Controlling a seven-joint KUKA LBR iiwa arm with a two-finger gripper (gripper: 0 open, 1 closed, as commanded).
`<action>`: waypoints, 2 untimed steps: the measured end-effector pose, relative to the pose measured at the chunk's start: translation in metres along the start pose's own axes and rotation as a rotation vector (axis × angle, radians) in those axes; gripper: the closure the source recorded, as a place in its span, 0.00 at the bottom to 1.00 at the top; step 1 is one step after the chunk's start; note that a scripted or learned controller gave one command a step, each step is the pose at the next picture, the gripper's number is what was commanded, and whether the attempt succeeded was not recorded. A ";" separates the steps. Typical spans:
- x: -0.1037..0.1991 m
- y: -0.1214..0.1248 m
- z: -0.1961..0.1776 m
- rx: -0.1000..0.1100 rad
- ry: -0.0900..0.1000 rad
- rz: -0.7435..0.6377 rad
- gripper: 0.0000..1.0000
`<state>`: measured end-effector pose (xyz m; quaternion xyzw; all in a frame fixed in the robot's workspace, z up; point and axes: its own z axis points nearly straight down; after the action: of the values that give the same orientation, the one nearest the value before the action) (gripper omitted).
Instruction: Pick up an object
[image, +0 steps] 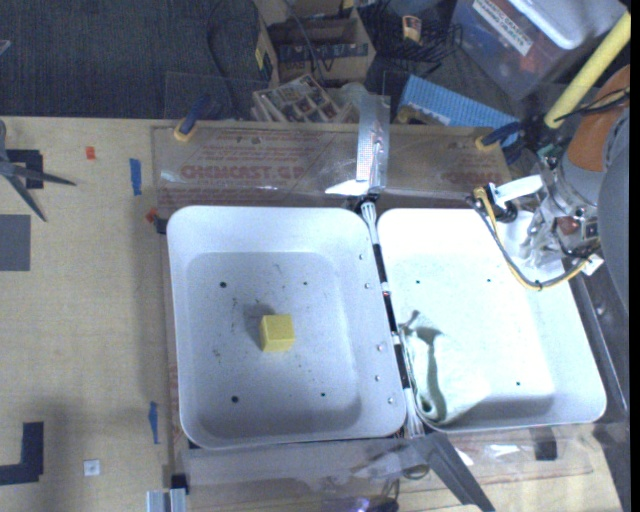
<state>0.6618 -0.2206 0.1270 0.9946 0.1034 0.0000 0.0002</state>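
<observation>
Note that your gripper (552, 235), its state impossible to tell, hung over the right bin (500, 400), well apart from the yellow block (278, 332) in the left bin (200, 300).

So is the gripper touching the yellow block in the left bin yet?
Apart. The camera view shows the yellow block alone on the left bin floor, while the gripper sits over the right bin's far right edge.

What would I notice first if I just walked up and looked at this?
Probably the little yellow block, sitting by itself near the middle of the left bin. Next, the pale floppy thing lying along the left edge of the right bin, near its front corner. Then the robot's gripper, with its yellow cable, hanging over the right bin's far right corner.
</observation>
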 end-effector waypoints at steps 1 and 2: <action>-0.024 -0.002 -0.022 0.003 -0.003 0.008 1.00; -0.015 0.000 -0.067 0.000 0.001 0.005 1.00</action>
<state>0.6474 -0.2234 0.1940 0.9949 0.1008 0.0003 -0.0001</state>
